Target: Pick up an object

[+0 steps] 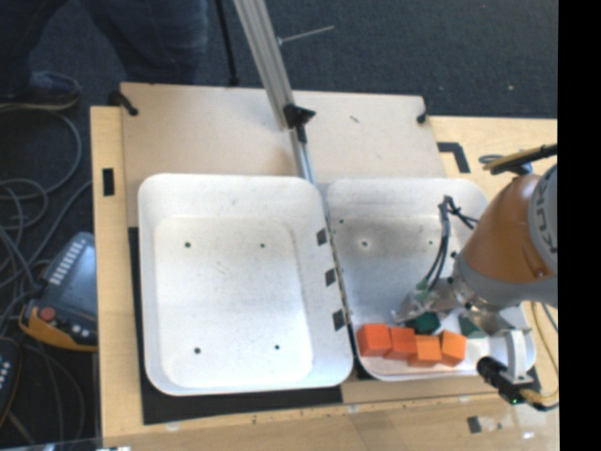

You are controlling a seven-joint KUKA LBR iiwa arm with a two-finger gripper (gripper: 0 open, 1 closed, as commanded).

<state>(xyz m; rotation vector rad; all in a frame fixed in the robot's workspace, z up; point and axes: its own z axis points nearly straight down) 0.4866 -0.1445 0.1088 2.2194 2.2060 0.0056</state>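
Camera view: gripper (430,316), finger state indiscernible, above orange blocks (413,343) at right bin's (376,224) 6 o'clock edge.

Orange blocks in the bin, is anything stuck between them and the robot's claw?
Nothing visible sits between them. The row of orange blocks lies along the near edge of the right white bin, and the gripper hangs just above it. A small dark green object lies right beside the blocks, under the gripper, so it might get bumped.

Two white bins side by side: left bin (235,280), right bin (385,224). Orange blocks (413,343) in a row along the right bin's near edge. Gripper (434,310) low over them, a dark green object (428,323) just beneath.
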